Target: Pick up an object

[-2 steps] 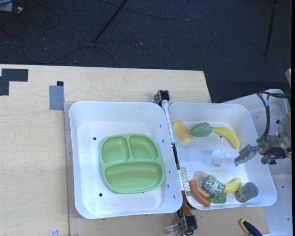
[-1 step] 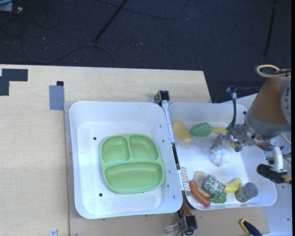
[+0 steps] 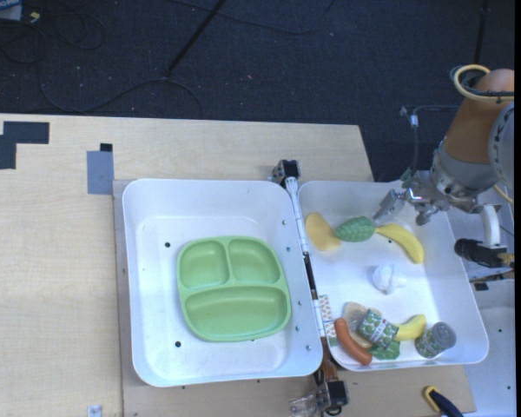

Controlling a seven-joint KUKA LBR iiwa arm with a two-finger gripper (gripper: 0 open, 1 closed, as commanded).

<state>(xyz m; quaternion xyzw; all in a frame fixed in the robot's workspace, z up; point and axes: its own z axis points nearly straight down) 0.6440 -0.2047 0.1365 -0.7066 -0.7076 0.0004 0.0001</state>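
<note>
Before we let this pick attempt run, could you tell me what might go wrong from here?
The gripper hangs over the right bin's far edge, close to the green toy and banana, which touch; closing there could nudge one aside. The pile in the near corner, hot dog included, is packed tightly, so a grasp there might catch several items.
</note>
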